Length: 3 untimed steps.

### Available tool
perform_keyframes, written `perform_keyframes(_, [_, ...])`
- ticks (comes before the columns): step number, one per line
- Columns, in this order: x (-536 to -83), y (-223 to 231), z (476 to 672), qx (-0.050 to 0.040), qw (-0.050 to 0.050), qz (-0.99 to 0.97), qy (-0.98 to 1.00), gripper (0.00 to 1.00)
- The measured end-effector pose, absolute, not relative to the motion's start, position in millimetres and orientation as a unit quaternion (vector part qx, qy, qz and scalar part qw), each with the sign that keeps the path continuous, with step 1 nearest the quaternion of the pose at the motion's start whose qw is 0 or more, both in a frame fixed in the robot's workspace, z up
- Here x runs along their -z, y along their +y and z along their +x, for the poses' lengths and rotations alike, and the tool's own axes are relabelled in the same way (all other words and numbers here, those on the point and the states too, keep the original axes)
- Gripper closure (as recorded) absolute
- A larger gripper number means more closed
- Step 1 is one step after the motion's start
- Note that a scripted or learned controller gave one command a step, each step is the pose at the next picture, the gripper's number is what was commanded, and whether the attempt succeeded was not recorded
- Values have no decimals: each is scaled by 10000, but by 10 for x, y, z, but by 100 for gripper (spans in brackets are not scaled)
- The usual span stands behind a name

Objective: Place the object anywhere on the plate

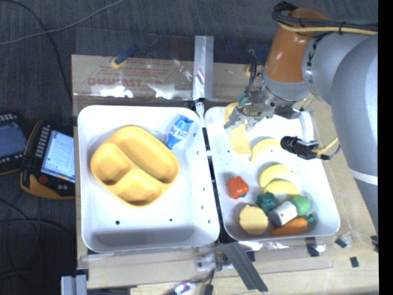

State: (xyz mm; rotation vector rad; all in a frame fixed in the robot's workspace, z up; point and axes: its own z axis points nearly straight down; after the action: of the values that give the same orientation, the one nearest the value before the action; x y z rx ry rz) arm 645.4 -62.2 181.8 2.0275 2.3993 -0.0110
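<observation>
toy food [276, 208] in right bin [325, 183], yellow plate [134, 165] left

The plate [134, 165] lies in the left bin [98, 226]; right of the plate, the other bin [325, 195] holds toy foods [276, 204].

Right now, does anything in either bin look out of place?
One thing: a small blue-and-white packet leans tilted against the left white bin's right wall beside the yellow sectioned plate, not on it. The right bin's toy food looks merely jumbled.
</observation>
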Motion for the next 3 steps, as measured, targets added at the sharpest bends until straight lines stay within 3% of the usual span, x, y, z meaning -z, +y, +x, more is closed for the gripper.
perform_keyframes(1, [-2027,99,6401,18,-15,6658,7462,100])
perform_keyframes(3, [-1776,1555,6097,23,-17,5871,8095,100])
